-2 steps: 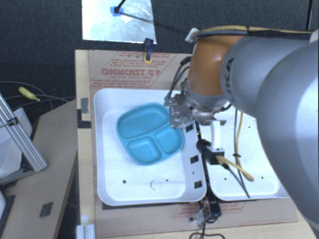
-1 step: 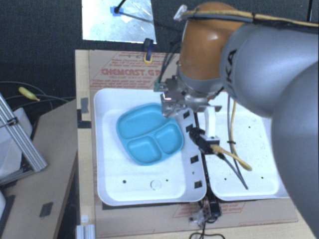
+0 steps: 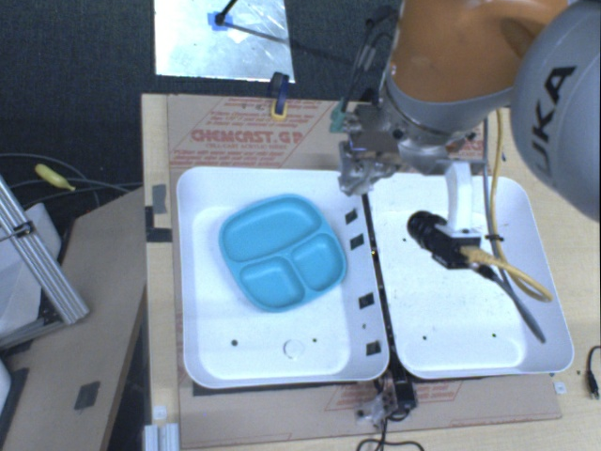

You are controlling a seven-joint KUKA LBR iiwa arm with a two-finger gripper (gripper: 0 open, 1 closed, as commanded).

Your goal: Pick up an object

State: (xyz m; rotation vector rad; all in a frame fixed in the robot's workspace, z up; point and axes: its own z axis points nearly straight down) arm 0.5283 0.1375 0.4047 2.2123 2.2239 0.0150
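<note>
A light blue plate [image 3: 282,252] with three compartments lies flat in the left white bin [image 3: 211,346], a little above that bin's middle. My gripper [image 3: 360,178] hangs over the far end of the divider between the two bins, up and to the right of the plate and apart from it. I see nothing in the gripper. The grey and orange arm reaches in from the upper right and hides the far edge of the right bin.
The right white bin [image 3: 470,346] lies beside the left one, with black tabs [image 3: 362,271] along the shared wall. Both rest on printed cardboard [image 3: 235,130]. A shiny sheet [image 3: 221,26] lies behind, and an aluminium frame [image 3: 38,271] stands at the left.
</note>
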